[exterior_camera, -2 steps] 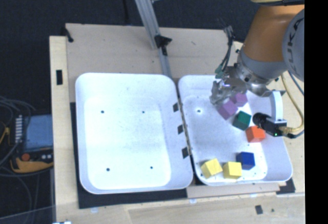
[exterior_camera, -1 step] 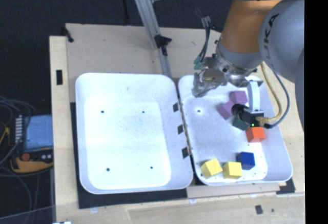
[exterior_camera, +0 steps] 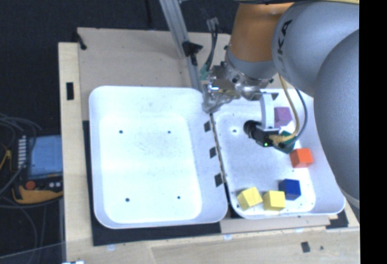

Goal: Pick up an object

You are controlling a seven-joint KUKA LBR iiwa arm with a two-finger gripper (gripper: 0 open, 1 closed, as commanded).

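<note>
My gripper [exterior_camera: 212,98] hangs at the far left corner of the right bin [exterior_camera: 248,163], just over the rim shared by the two bins. The grey arm and its orange band cover the bin's far side. A purple block [exterior_camera: 282,115] lies under the arm's cables, right of the gripper. An orange block [exterior_camera: 302,157] sits near the right wall. Along the front wall lie a blue block [exterior_camera: 291,188] and two yellow blocks [exterior_camera: 249,197] [exterior_camera: 274,199]. None of the blocks touches the gripper.
The left bin [exterior_camera: 97,136] stands beside the gripper, to its left. A slanted metal post [exterior_camera: 172,15] rises behind the bins, close to the wrist. A black cable end with a green light [exterior_camera: 257,132] dangles over the right bin. A blue box [exterior_camera: 45,157] sits off the bench's left side.
</note>
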